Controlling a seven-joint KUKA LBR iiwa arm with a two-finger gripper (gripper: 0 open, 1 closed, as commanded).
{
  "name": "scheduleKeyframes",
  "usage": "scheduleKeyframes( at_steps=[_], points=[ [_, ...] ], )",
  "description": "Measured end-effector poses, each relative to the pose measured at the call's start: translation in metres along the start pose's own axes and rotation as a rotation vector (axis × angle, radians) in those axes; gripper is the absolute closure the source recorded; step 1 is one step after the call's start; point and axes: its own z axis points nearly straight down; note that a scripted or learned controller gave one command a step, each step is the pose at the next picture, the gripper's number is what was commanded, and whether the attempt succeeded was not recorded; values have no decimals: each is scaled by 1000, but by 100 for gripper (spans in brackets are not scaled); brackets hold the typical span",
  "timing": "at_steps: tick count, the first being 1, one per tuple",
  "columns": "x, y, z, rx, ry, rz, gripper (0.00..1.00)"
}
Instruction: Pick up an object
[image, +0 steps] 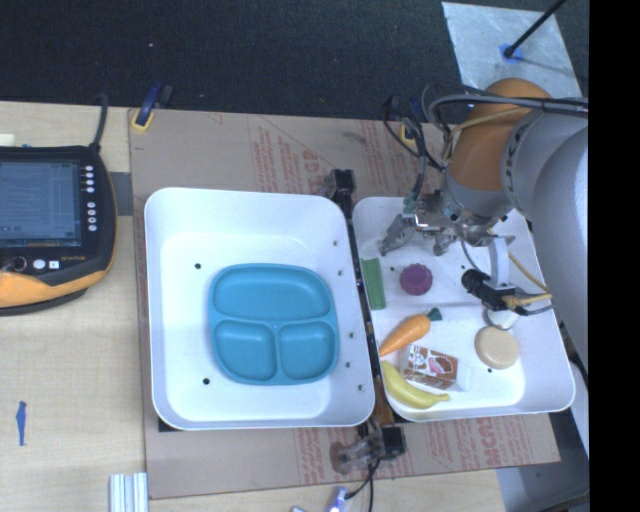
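Observation:
My gripper (418, 236) hangs over the back of the right bin (545, 392), its two metal fingers spread open with nothing between them. A purple round fruit (416, 279) lies just in front of the fingertips, apart from them. Beside it a green stick (373, 283) runs along the bin's left wall. Nearer the front lie an orange carrot (405, 335), a yellow banana (410, 391), a small printed packet (433, 366) and a beige round disc (497, 347).
The left bin (170, 390) holds a blue divided plate (272, 322). A control pendant (50, 225) with a screen sits on the bench at the far left. The grey arm and its orange band (490, 140) rise over the right bin's back right corner.

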Motion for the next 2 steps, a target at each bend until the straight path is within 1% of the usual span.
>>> scheduleKeyframes(
  at_steps=[1, 2],
  points=[
    [6, -47, -1, -1, -1, 1, 0],
    [5, -47, -11, 1, -2, -1, 100]
  ],
)
